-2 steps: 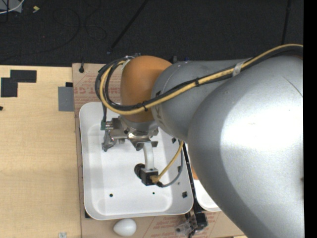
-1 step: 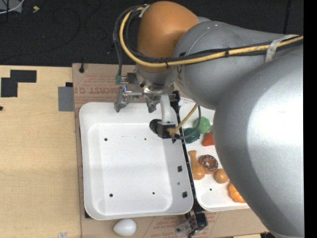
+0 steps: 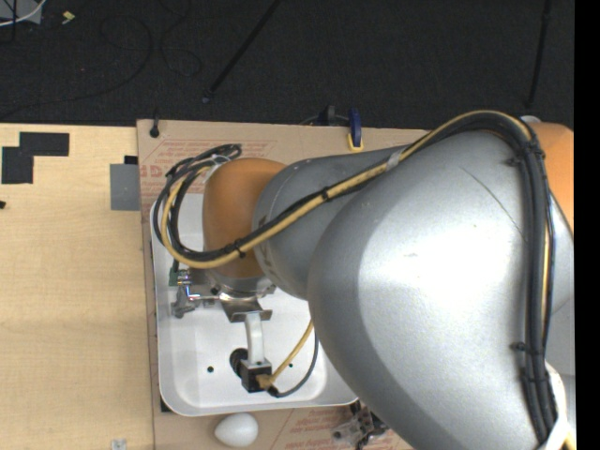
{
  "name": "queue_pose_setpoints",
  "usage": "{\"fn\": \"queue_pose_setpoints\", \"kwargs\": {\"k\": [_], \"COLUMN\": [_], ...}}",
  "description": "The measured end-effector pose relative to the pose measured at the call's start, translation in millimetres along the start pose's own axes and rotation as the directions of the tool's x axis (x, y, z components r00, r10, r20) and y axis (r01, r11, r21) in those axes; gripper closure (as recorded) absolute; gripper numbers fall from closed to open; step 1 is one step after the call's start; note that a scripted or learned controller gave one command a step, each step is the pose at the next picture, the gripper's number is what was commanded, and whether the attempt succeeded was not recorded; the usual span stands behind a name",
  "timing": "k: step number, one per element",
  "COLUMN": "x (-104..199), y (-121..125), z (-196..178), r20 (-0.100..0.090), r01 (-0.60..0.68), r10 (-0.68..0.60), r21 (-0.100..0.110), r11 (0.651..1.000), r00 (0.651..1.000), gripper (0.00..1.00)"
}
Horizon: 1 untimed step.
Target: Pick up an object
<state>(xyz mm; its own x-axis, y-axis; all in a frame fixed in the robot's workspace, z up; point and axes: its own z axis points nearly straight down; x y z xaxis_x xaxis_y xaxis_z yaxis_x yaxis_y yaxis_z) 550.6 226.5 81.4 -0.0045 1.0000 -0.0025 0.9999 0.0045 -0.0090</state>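
Currently, a smooth white egg-shaped object (image 3: 236, 429) is seen just outside the near rim of the glossy white bin (image 3: 187, 382). The grey arm (image 3: 422, 279) is bent over the bin; the state of the gripper (image 3: 185, 293) cannot be told.

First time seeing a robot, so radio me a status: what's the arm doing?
Gripper low in white bin, no grasp seen. Arm covers most of the bin. White egg-shaped object lies outside it, by its near rim.
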Motion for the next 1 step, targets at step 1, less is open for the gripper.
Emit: {"fn": "queue_pose_setpoints", "kwargs": {"k": [1], "x": [2.8], "y": [34.6], "z": [-6.2], "r20": [-0.001], "r01": [-0.001], "r10": [0.001], "r21": [-0.007], "r11": [1.0], "r00": [1.0], "gripper": [0.0]}}
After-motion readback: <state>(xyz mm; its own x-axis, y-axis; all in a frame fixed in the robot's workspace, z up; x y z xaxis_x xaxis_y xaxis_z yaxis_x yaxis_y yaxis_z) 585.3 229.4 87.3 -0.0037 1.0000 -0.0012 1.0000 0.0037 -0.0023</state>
